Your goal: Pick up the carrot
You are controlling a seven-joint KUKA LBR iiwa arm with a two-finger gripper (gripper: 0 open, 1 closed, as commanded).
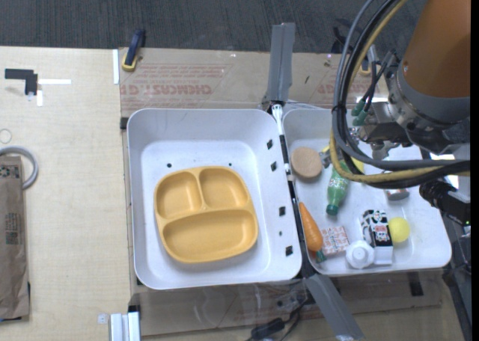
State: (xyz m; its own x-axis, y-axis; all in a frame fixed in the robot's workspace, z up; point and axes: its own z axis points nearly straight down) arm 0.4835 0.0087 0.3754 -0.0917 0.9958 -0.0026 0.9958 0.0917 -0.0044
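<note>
Although the gripper's state cannot be told, the small orange tapered plastic carrot (310, 228) against the right white bin's wall (293, 182) appears light, rigid, slippery; grasp its thicker middle.

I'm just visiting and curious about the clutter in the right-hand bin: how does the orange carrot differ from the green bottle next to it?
The tapered orange carrot is plain orange, while the small green bottle is green with a pale cap. The carrot narrows to a point; the bottle keeps rounded sides. The carrot lies against the bin's left wall, the bottle further in. Both lie flat in the right white bin, roughly lengthwise.
</note>
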